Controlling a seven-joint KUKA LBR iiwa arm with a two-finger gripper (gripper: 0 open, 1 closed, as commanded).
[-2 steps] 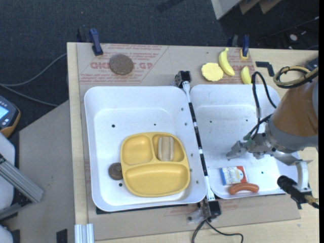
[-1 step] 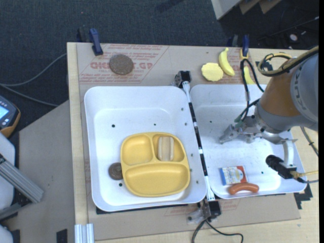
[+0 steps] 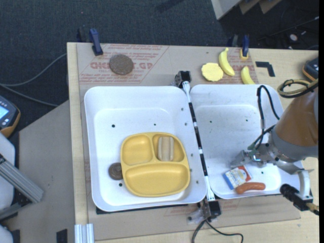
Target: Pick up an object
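Where the pincer (image 3: 246,158) hangs over the right bin (image 3: 223,110), whether it is wide or narrow cannot be told.

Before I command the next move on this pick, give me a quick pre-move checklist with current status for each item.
1. Gripper over the right bin: ok, it sits low in the bin's near right part.
2. Target within reach: ok, a small packet and a sausage lie just in front of the gripper.
3. Finger opening: cannot tell.
4. Object between the fingers: not ok, none shows there.
5. Targets separated: not ok, the packet and the sausage lie close together, maybe touching.
6. Left bin contents undisturbed: ok, the yellow divided tray lies flat with a brown disc beside it.
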